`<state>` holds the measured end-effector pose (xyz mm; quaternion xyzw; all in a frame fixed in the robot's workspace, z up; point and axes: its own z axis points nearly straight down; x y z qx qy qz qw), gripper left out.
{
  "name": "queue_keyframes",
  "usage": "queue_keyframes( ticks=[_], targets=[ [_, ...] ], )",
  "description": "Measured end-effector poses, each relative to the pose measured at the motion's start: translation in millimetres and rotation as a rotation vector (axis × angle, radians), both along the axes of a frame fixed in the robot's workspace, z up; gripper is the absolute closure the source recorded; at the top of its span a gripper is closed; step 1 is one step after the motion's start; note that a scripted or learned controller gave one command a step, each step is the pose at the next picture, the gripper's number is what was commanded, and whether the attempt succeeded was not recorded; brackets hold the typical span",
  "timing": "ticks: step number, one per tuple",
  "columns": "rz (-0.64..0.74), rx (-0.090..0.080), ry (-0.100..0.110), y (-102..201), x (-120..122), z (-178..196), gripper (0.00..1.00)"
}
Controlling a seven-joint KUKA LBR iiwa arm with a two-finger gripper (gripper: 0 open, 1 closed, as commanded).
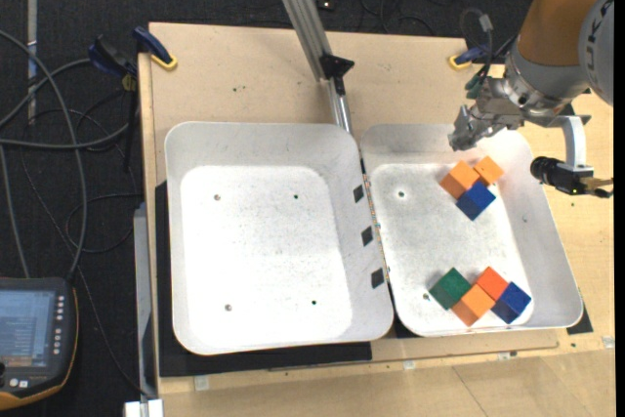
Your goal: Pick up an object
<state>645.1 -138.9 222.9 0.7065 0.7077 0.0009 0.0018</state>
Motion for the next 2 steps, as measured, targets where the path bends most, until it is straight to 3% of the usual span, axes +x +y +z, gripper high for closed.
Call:
queue_keyframes(
  ticks=[2],
  targets=[
    [0.007, 0.004, 0.004, 102.6, -20.2, 20.5, 1.0]
  ],
)
